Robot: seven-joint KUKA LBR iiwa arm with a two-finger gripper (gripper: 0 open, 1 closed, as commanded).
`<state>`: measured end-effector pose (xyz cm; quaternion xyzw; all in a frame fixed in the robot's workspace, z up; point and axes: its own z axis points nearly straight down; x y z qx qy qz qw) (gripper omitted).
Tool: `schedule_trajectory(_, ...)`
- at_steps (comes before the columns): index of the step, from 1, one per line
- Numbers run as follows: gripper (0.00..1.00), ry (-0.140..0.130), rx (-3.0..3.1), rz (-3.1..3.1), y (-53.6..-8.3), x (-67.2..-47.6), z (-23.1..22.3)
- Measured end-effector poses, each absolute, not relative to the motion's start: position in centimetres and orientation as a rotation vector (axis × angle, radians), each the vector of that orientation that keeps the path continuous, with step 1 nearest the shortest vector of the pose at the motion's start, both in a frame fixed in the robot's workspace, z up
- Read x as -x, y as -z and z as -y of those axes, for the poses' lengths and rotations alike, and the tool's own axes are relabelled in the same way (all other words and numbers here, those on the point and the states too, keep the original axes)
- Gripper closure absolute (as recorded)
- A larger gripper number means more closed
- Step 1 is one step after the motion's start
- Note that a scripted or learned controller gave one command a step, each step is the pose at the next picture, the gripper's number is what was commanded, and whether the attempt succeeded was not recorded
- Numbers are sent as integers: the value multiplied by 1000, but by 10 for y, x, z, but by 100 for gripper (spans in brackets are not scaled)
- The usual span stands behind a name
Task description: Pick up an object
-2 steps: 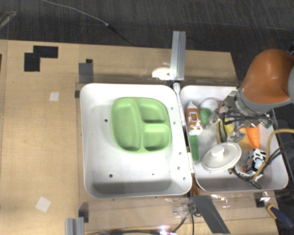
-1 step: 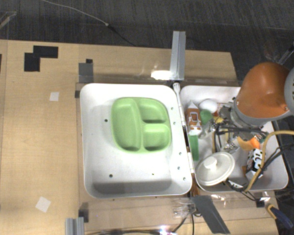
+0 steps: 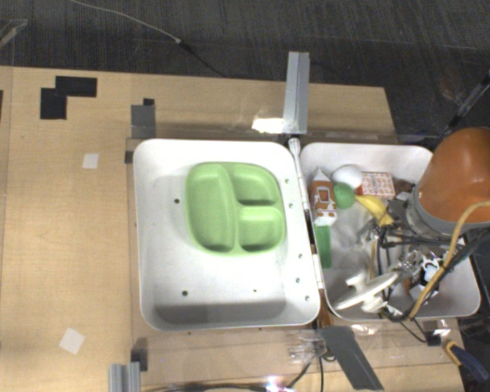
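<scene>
I see the wooden bench [image 3: 57, 243] running across the whole view, with a few black marks near its far left corner and dark carpet beyond its top edge. On it sit the two white bins, side by side. The left bin [image 3: 159, 292] is the larger-looking of the two from here, and in its middle lies a green divided tray [image 3: 233, 207], one long compartment on its left and two smaller ones on its right, flat on the bin floor and well clear of the walls.

The right bin [image 3: 343, 155] holds the clutter. My arm [image 3: 465, 178] comes in from the right, its orange band bulging over the bin's far right corner, with the grey wrist below it and a tangle of cables hanging toward the bin's near right side. The gripper [image 3: 392, 256] is down among those cables over the bin's right half; I can't tell from this angle how its jaws stand, or whether anything sits between them.

The pickable things lie mostly in the bin's left and middle parts. A green bottle [image 3: 322, 239] lies along the left wall, beside the divider between the bins. Just above it is a brown and white packet [image 3: 322, 198]. A white rounded object [image 3: 347, 175] sits near the far wall, touching a yellow banana-shaped piece [image 3: 376, 208] that slants toward the wrist. A small patterned box [image 3: 377, 184] lies just beside them. A pale flat utensil-like piece [image 3: 363, 291] rests near the bin's front edge.
</scene>
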<state>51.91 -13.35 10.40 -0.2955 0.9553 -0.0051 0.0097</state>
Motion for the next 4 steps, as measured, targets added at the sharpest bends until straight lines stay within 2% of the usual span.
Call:
schedule_trajectory(1, 0, 20, 934, -2970, -103, -502, 152)
schedule_trajectory(2, 0, 12, 1249, -2862, -124, -501, 187)
schedule_trajectory(3, 0, 10, 1073, -2937, -91, -579, 165)
schedule_trajectory(4, 100, 15, 1069, -2926, -106, -583, 163)
